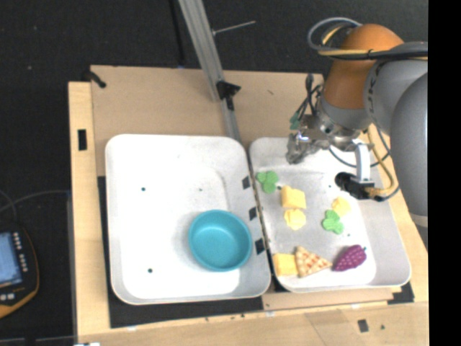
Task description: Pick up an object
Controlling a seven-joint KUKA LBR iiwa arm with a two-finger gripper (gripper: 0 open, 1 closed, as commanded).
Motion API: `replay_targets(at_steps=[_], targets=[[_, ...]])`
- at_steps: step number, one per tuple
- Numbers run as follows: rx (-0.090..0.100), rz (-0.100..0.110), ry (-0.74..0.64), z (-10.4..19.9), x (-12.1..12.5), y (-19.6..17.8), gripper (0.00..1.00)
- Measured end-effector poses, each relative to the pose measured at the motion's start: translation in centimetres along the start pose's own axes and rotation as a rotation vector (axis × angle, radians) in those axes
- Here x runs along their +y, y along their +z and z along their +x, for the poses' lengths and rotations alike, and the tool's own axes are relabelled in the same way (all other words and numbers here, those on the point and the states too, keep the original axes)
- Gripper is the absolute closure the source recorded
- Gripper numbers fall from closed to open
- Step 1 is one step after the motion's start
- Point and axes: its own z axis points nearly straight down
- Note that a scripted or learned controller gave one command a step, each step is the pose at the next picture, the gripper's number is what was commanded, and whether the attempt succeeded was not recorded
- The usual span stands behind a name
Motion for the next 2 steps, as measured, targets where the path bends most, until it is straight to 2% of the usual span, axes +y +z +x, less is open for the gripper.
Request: replay_targets(at_steps=[2], targets=[[0.0, -0.002, -0.009, 0.0, 0.7, -12.0, 1.0]])
